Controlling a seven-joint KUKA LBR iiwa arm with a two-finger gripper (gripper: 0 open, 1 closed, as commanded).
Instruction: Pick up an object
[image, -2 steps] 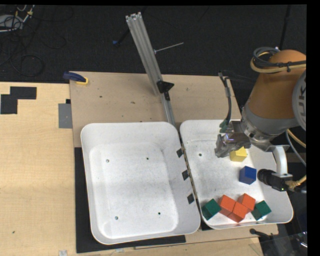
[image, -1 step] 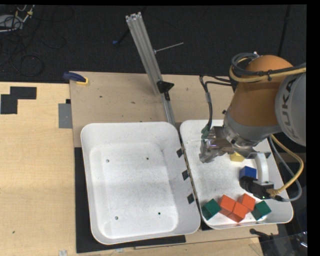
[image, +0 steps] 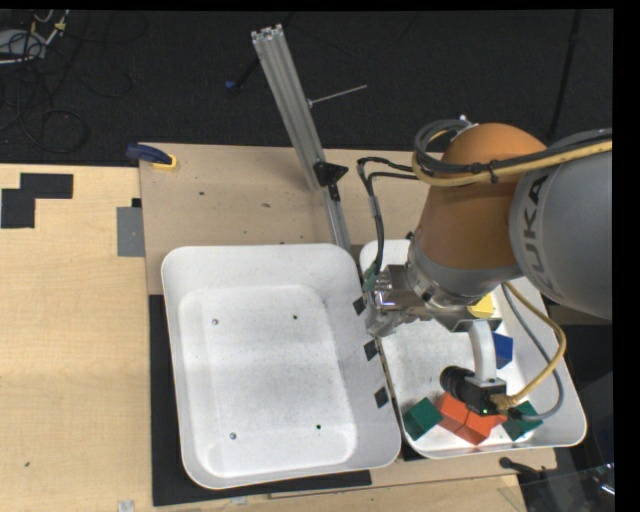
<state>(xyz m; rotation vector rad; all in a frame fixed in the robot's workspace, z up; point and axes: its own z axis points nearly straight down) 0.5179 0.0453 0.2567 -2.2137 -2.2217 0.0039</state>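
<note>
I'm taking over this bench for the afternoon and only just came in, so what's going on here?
The grey and orange arm reaches down into the right bin, its end low over a cluster at the near side: an orange block with a green block beside it and a second green block on the other side. A blue piece and a yellow piece lie further back, partly under the arm. Whether anything is held yet cannot be seen.

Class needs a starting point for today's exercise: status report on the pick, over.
Pincer over right bin, hold not readable. Orange block between two green blocks at bin's near edge. Arm overhangs blue piece and yellow piece.
</note>
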